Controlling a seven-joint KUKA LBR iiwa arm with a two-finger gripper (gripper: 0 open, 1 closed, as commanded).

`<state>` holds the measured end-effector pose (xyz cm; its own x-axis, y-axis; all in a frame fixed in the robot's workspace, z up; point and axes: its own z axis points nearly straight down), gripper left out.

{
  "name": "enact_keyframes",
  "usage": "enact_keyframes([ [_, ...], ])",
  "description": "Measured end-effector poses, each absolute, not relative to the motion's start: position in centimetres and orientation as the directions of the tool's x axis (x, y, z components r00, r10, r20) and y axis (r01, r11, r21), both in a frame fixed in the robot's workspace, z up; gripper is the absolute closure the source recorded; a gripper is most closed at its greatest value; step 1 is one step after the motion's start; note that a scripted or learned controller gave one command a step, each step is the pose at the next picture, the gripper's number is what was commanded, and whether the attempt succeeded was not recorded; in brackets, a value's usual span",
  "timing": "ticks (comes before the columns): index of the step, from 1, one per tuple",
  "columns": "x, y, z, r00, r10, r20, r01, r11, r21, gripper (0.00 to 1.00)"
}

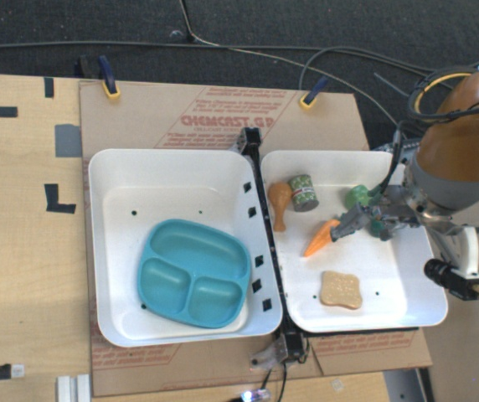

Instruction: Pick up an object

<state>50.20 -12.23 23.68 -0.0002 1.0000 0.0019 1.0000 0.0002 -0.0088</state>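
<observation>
Orange and tapered, the toy carrot [318,239] lies in the right bin [407,312] near its middle, its long axis slanting: the pointed tip aims down toward the left, the thick end up toward the right, where it meets the pincer [346,225]. The dark fingers sit right at that thick end, but from here I cannot tell whether they are spread or closed, or whether the carrot is truly between them.

Just left of the carrot, a brown drumstick-shaped piece [279,203] lies close to the divider between the bins. Beside it, a small can with a green label [303,193] rests on its side. A green lumpy piece [358,196] sits just above the pincer, near the arm's wrist. Below the carrot, apart from it, a tan slice of toast [340,291] lies flat on the white floor.

The left bin [105,182] holds a teal plastic tray [193,272] with three compartments, smooth and rounded at the corners. Both bins stand on a cardboard sheet [223,115] clamped to the pale wooden surface [22,249].
</observation>
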Motion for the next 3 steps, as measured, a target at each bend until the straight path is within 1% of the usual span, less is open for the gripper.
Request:
enact_keyframes([
  [1,50.4,-12.2,24.0,-0.002,1.0,0.001,1.0,0.002,-0.002,0.0],
  [2,50.8,-11.7,17.8,-0.001,1.0,0.001,1.0,0.001,-0.006,0.0],
  [3,50.7,-12.0,13.4,0.0,1.0,0.0,1.0,0.0,-0.006,0.0],
])
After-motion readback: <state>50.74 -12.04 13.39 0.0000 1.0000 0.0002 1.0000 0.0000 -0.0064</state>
